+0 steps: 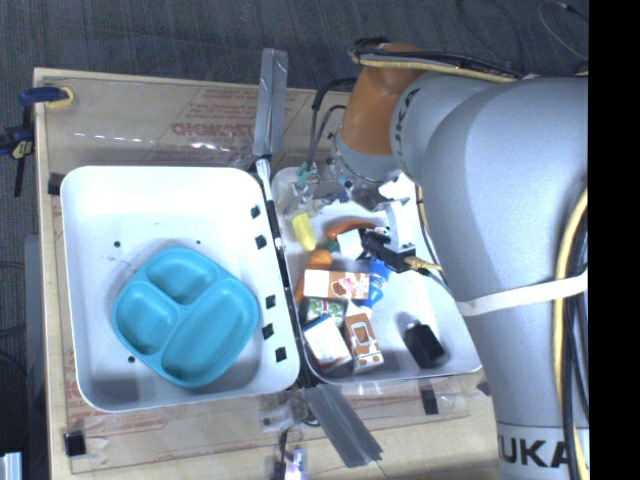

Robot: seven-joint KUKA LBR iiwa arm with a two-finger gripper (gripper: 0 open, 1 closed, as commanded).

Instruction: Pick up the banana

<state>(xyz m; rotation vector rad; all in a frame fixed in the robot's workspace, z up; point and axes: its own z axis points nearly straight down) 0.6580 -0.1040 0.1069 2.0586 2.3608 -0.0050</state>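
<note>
The banana (pixel 301 231) is a small yellow piece lying at the far left of the right bin (pixel 455 368), close to the divider between the bins. My gripper (pixel 303 188) hangs at the back left corner of that bin, just beyond the banana's far end. The grey arm and its orange band (pixel 372 108) reach down to it from the right. The arm's bulk covers the bin's right side. Nothing visibly sits between the gripper's tips.
The left bin (pixel 90 218) holds a blue divided plate (pixel 185 313). Crowded around the banana in the right bin are an orange carrot (pixel 318 259), a red-orange piece (pixel 346 226), several small boxes (pixel 335 286), a blue item (pixel 377 280) and a black object (pixel 424 343).
</note>
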